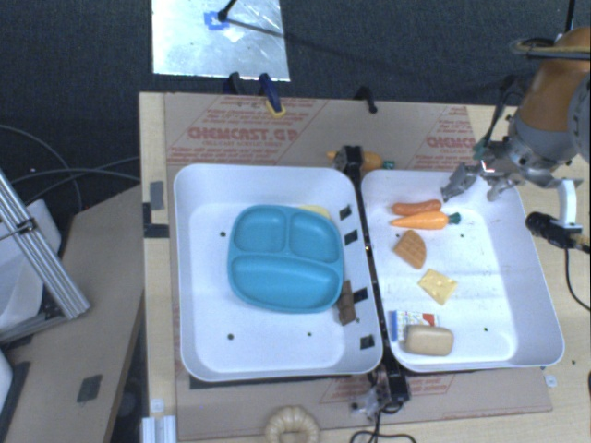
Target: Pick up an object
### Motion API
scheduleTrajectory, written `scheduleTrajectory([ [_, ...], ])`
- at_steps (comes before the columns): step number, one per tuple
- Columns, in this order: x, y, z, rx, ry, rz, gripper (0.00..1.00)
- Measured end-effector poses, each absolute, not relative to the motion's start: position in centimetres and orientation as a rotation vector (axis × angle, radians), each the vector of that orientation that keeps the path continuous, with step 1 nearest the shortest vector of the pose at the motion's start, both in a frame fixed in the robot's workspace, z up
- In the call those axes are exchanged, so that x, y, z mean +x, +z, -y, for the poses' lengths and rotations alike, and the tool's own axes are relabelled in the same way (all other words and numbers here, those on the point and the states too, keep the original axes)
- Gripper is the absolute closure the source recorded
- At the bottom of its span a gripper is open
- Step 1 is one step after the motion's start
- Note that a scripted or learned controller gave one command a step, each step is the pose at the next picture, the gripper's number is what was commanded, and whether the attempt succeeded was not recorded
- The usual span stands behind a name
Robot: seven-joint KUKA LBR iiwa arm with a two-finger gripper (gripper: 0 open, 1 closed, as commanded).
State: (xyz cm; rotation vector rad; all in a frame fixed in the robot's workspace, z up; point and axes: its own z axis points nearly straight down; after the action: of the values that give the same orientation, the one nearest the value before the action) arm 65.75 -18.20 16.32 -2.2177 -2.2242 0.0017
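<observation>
The right bin [517, 284] holds two orange carrots [420, 214] lying side by side, a brown waffle piece [411, 248], a yellow cheese wedge [438, 286], a small printed carton [413, 319] and a tan bread roll [429, 341]. My gripper [478, 188] hangs over the bin's far right corner, just right of the carrots and above them. Its fingers are spread open with nothing between them.
The left bin [208, 330] carries a blue divided plate [284, 257], with a yellow item [319, 211] peeking out behind it and a small brown piece [346, 308] by its near right edge. A yellow object [370, 161] lies beyond the bins' shared wall.
</observation>
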Motion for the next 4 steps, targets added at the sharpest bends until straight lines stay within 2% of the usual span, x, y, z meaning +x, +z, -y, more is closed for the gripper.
scheduleTrajectory([
  [2, 65.8, 8.6, 18.3, -2.216, 0.0, 2.229, 0.0],
  [3, 65.9, 9.7, 18.3, -2.216, -0.003, 2.234, 1.0],
  [4, 66.1, 14.2, 18.2, -2.219, -0.006, 2.232, 1.0],
])
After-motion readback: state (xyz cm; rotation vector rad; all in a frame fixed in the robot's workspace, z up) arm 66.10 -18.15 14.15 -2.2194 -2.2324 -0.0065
